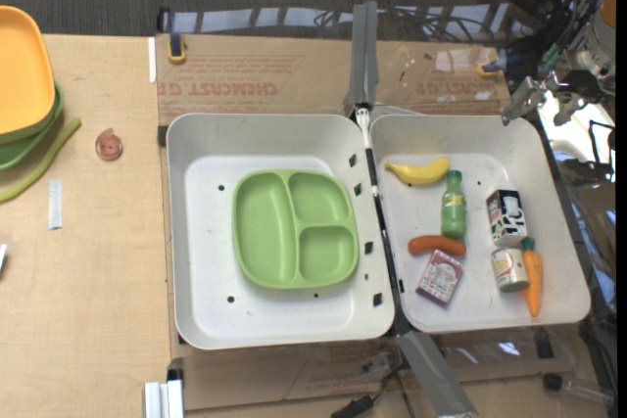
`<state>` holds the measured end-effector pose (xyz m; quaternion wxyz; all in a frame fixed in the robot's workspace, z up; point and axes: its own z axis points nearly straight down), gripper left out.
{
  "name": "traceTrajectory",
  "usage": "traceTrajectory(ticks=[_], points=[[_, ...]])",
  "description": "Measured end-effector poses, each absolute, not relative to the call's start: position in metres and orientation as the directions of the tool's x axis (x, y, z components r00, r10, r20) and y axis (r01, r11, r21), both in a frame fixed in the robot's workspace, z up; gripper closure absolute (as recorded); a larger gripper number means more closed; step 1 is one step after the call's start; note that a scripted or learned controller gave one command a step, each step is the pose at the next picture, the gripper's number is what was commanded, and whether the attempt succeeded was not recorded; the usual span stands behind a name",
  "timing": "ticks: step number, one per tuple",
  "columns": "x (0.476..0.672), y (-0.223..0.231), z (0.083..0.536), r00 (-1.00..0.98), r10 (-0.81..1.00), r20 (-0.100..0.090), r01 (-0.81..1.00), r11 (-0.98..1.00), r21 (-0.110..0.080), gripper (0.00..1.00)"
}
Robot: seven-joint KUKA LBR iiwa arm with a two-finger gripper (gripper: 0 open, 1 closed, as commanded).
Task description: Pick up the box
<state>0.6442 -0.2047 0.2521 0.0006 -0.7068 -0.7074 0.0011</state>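
The box (439,276) is small, pink and purple, and lies flat near the front of the right bin (558,173), just below a red sausage (431,244). My gripper (538,107) hangs over the right bin's far right corner, well away from the box. Its fingers are spread with nothing between them. The arm comes in from the top right.
The right bin also holds a banana (418,171), a green bottle (452,206), a black-and-white carton (506,214), a small can (508,268) and a carrot (532,281). A green divided plate (295,228) lies in the left bin (196,210). Orange and green plates (20,93) sit far left.
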Motion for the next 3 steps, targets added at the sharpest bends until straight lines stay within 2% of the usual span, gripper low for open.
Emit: traceTrajectory(ticks=[1, 2, 3], points=[[0.584, -0.169, 0.175, 0.037, 0.999, -0.001, 0.999, -0.037, -0.003, 0.0], [0.517, -0.109, 0.099, -0.167, 0.986, 0.001, 0.986, 0.167, -0.003, 0.0], [0.484, -0.112, 0.091, -0.369, 0.929, 0.002, 0.929, 0.369, -0.002, 0.0]])
